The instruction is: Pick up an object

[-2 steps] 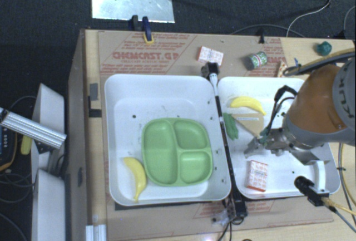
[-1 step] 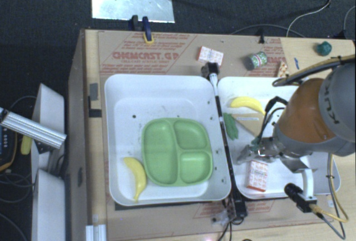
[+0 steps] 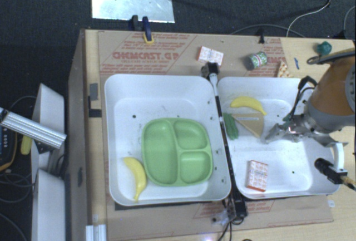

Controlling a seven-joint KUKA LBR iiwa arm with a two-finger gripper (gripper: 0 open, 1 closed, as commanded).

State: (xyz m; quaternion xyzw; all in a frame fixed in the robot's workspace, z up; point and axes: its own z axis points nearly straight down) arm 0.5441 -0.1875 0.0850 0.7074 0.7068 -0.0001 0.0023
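camera view looked down on the right bin [image 3: 300, 187], where the gripper [image 3: 273, 133] hovered with fingers spread, holding nothing. a banana [image 3: 248, 103] lay just up-left of it, beside a tan wedge [image 3: 248, 123].

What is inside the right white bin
A yellow banana, a green pickle-like piece, a tan wedge and a red-patterned box. The gripper covers part of the floor.

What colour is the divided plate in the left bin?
Light green; the divided plate shows clearly in the camera view.
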